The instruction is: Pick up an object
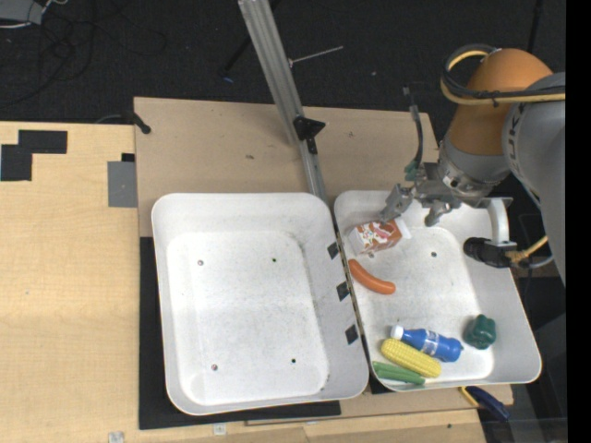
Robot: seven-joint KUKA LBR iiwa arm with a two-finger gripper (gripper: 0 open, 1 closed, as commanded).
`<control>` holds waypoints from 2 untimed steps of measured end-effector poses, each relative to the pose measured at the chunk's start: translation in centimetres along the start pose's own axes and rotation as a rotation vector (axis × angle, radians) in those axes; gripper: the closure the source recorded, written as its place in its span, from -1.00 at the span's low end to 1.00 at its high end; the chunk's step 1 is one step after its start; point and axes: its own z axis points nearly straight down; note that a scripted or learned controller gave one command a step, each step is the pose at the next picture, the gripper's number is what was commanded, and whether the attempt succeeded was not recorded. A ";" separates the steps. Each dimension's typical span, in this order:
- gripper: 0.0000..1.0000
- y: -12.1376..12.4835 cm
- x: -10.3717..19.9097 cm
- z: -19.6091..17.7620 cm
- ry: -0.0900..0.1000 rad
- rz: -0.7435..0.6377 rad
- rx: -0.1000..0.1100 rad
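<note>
My gripper (415, 209) hangs over the far end of the right bin (517, 340), open, with its two fingers spread apart and nothing between them. A red and white packet (377, 236) lies just below and left of the left finger (395, 203). Nearer the camera lie an orange sausage (371, 279), a blue bottle (430, 342), a yellow corn cob (411, 358), a green pod (399, 374) and a dark green pepper (479, 331).
The left bin (185, 220) stands beside the right one, joined by black clips (343, 289). A slanted metal rail (282, 86) rises behind the bins. A pale wooden bench top (65, 275) lies to the left.
</note>
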 end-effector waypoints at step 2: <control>-1.00 0.4 0.1 4.5 -0.002 0.000 -0.024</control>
